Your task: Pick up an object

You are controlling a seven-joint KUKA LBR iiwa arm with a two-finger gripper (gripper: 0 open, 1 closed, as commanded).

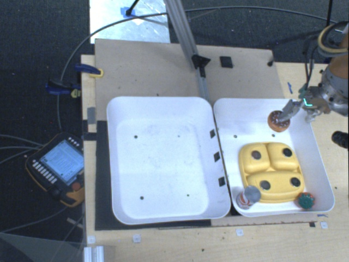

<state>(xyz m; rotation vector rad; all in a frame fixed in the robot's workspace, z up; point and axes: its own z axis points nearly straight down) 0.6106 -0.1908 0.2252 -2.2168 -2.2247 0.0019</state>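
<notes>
In the right bin (pixel 234 124) lie several objects. A small brown round object (pixel 279 121) sits near the bin's far right corner. A big yellow moulded piece with four hollows (pixel 271 171) fills the near half. At the near left corner is a small grey and red object (pixel 248 196), and at the near right corner a green ball (pixel 306 201). My gripper (pixel 290 110) reaches in from the right, its tip right beside the top of the brown object; whether it touches is unclear.
The left bin (pixel 161 157) stands beside the right one, joined by black clips (pixel 216 156). A slanted metal pole (pixel 182 26) crosses the far side of the bench. A teach pendant (pixel 57 165) lies at the left, off the bench.
</notes>
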